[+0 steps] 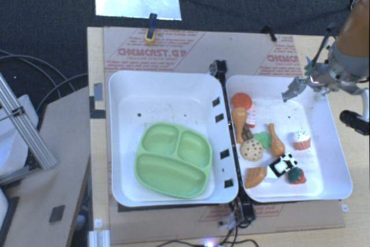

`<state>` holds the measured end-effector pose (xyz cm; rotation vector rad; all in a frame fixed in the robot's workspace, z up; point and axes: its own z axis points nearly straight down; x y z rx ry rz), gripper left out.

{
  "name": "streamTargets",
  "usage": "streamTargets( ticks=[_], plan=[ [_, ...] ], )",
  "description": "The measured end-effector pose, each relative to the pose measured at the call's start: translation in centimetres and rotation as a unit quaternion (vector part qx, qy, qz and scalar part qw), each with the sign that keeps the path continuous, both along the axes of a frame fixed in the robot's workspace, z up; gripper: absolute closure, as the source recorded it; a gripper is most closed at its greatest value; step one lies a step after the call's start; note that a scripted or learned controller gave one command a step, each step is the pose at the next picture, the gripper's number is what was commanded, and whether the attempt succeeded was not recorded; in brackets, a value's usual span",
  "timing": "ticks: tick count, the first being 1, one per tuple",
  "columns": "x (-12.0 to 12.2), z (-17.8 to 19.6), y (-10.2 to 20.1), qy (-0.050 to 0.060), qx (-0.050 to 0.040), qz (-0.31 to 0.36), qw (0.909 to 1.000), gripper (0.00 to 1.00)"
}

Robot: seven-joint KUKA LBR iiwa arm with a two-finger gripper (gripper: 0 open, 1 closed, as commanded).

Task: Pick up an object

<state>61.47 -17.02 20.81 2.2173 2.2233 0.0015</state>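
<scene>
The right bin (332, 153) holds several toy foods: a red-orange round piece (241, 101), a tan drumstick (239, 121), a cookie (251, 150), a green leafy piece (264, 139), a second drumstick (276, 140), a cupcake (301, 139), a black-and-white piece (281, 166), a red-and-green berry (296, 176) and an orange wedge (255, 176). My gripper (305, 91) hangs over the bin's far right part, above and behind the cupcake. Its fingers (292, 90) stand apart with nothing between them.
The left bin (130, 95) holds a green divided plate (173, 159). A black hinged divider (222, 118) joins the two bins. Cardboard lies under the bins, and a blue-and-yellow clamp (151, 29) sits at its far edge.
</scene>
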Motion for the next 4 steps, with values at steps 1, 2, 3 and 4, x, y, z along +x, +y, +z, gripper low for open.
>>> streamTargets(
  ticks=[1, 2, 3, 4],
  plan=[
    [-8.2, -6.2, -0.1, 0.006, 0.0016, -0.002, 1.0000, 0.00],
    [-8.0, -10.7, 1.8, -0.002, -0.0004, 0.000, 1.0000, 0.00],
    [-12.4, -12.1, 7.6, -0.004, -0.0027, -0.001, 1.0000, 0.00],
    [-7.3, -12.1, 7.7, -0.003, -0.0001, 0.002, 1.0000, 0.00]
  ],
)
